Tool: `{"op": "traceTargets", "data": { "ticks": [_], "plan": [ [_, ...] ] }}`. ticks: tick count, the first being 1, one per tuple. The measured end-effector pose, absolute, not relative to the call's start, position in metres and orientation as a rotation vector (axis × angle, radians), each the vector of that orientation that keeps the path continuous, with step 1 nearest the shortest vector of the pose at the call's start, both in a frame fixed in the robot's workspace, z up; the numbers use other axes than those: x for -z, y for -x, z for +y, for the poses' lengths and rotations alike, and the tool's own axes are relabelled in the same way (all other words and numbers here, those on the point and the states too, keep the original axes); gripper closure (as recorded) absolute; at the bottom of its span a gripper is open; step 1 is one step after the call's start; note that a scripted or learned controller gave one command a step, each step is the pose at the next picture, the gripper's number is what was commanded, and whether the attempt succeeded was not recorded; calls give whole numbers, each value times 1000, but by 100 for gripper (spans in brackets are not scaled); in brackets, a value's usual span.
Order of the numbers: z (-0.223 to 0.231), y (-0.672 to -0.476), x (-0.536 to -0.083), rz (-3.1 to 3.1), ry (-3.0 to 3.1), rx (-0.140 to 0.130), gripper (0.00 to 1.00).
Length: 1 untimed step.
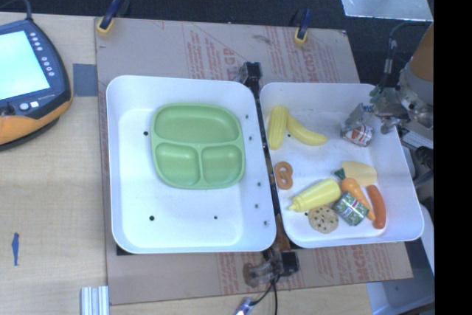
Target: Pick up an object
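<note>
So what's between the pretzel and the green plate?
In the camera view, the two white bins' touching rims lie between the pretzel and the green divided plate, plus bare bin floor on each side.

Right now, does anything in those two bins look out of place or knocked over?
Nothing stands out. The green plate lies flat in the left bin. The toy food, such as the corn and cookie, lies loose in the right bin.

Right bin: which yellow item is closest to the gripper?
The banana. It lies in the upper part of the right bin, nearer the gripper than the corn or mustard bottle.
</note>
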<state>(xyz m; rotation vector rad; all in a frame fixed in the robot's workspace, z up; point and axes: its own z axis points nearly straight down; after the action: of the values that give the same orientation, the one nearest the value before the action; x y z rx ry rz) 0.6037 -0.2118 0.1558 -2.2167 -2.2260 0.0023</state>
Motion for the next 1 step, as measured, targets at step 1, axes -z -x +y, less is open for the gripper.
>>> {"op": "traceTargets", "data": {
  "ticks": [1],
  "plan": [
    [-212,-559,-91,-2224,2213,-6,0]
  ]
}}
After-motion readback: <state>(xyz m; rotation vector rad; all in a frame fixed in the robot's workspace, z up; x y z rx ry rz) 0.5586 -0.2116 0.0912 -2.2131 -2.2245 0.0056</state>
